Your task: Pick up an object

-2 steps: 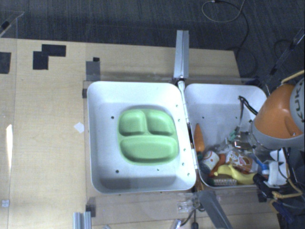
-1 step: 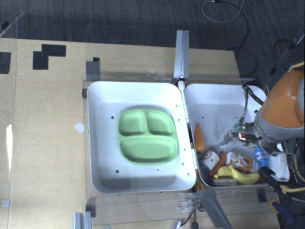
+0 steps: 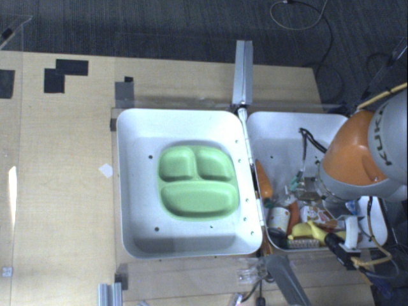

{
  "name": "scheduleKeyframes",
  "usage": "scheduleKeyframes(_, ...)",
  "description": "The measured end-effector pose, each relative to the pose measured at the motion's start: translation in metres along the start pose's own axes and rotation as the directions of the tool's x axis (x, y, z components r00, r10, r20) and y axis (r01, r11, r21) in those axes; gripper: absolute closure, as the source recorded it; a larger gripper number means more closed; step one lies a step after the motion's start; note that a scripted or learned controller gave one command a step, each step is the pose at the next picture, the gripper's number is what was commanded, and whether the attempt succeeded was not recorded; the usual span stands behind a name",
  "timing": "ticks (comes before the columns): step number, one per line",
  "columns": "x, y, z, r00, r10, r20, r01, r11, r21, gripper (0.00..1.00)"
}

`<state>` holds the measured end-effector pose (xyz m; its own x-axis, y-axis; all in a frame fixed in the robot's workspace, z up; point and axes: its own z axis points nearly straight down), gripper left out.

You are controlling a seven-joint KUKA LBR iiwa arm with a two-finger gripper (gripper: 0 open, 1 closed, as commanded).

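Arm casing (image 3: 390, 132): dark capital letters on the grey shell at the right edge, running vertically. "KU" is legible; the remainder is cut off by the frame edge.
Orange band (image 3: 354, 153): no lettering legible.
Left bin (image 3: 131, 171): no markings legible.
Green divided tray (image 3: 196, 181): no markings legible.
Right bin (image 3: 280, 136): no markings legible.
Cluttered items (image 3: 299, 225) in right bin: labels or packaging print possibly present, too small and blurred to read.
Black patches (image 3: 64, 74) on bench top: plain shapes, no characters.
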<state>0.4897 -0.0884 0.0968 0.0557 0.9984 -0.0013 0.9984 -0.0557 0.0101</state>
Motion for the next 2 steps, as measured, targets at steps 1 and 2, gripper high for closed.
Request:
scheduleKeyframes(1, 0.0, 0.002, -0.011, 1.0, -0.001, 0.001, 0.001, 1.0, -0.006, 1.0)
scheduleKeyframes(2, -0.024, 0.002, -0.117, 0.969, -0.248, -0.001, 0.248, 0.969, 0.002, 1.0)
